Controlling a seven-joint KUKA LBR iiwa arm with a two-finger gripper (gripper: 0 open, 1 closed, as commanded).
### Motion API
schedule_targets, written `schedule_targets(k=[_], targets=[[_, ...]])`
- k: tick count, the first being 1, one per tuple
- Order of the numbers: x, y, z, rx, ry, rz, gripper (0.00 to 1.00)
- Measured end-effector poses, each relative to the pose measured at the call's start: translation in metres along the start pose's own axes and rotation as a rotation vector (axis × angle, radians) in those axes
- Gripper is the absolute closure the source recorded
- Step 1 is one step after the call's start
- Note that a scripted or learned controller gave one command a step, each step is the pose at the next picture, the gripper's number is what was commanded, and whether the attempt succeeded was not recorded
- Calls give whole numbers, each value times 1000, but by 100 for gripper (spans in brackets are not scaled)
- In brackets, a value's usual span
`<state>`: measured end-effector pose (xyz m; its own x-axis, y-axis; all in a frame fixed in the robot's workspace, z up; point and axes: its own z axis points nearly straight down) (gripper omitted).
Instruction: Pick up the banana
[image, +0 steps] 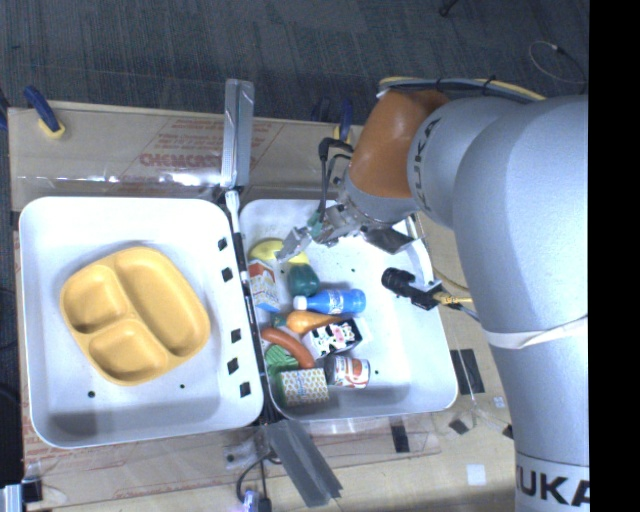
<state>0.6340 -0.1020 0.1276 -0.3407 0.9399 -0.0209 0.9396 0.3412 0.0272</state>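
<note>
The banana (266, 249) is yellow and lies at the back left corner of the right bin (400, 375), partly covered by the gripper. My gripper (298, 241) hangs just over the banana's right end, reaching down from the grey arm with the orange band (385, 150). Whether anything is between its tips is too small to tell.
Crowded just in front of the banana are a small carton (262, 286), a green item (303, 281), a blue-and-white bottle (330, 301), a carrot (310, 322), a red sausage (285, 345), a cow-patterned box (337, 337), a can (348, 372) and a green box (303, 385). The left bin (60, 420) holds a yellow divided plate (135, 312).
</note>
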Motion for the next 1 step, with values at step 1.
schedule_targets(k=[1], targets=[[3,1,31,20,16,-148,0]])
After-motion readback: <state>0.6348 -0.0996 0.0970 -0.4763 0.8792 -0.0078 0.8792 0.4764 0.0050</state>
